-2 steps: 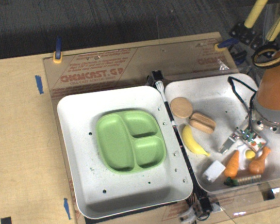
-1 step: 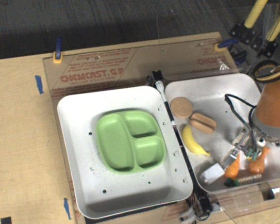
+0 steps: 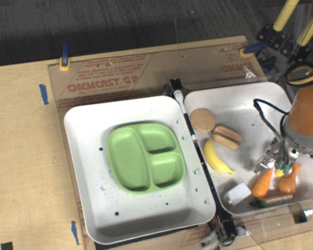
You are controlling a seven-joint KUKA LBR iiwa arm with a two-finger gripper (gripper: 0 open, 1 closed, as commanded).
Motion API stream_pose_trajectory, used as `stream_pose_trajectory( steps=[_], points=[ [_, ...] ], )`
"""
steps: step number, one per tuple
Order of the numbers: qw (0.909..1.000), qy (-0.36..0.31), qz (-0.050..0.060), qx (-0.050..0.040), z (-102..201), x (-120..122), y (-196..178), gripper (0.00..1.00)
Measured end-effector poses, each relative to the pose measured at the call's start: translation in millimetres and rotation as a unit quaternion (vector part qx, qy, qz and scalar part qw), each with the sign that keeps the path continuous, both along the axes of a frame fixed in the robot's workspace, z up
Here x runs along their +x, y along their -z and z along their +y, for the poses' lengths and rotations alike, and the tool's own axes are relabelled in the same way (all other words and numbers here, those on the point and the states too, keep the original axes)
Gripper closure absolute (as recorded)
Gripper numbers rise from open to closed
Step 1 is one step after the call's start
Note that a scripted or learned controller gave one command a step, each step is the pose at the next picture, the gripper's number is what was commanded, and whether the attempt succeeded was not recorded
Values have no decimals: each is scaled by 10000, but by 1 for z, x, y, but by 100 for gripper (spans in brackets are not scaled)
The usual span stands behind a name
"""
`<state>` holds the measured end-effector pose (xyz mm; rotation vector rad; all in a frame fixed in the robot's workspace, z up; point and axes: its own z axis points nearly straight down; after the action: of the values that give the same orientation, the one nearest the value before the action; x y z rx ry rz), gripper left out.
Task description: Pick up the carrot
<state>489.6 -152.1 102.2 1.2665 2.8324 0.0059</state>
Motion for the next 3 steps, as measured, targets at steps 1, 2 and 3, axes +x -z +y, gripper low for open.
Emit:
stream_pose_trajectory(
  steps=[1, 2, 3],
  points=[
    [10000, -1, 9, 4, 0, -1, 1, 0],
    [9940, -1085, 115, -15, 17, -6, 13, 0],
    [9943, -1066, 2, -43, 17, 0, 0, 100]
  ],
)
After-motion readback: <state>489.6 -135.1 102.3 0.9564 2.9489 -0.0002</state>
